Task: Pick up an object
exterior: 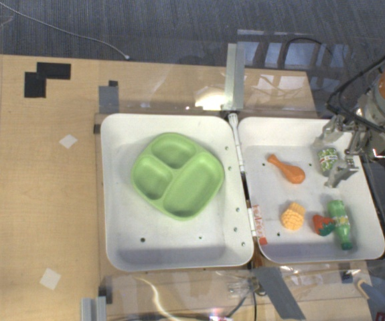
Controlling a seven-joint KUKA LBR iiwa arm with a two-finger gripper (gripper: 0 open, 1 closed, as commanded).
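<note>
Camera view: the tool [335, 154] pinches a small green-and-white object [327, 159] (label unreadable) over the right bin's [373, 246] far right part.

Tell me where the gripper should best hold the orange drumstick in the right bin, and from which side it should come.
Probably grip the orange drumstick from above at its thick rounded end, fingers closing across its width. It lies flat and slanted on the right bin, with bare floor around it.

One fixed camera looks down at a slant on both bins [112, 179] from above the bench [38, 199].
</note>
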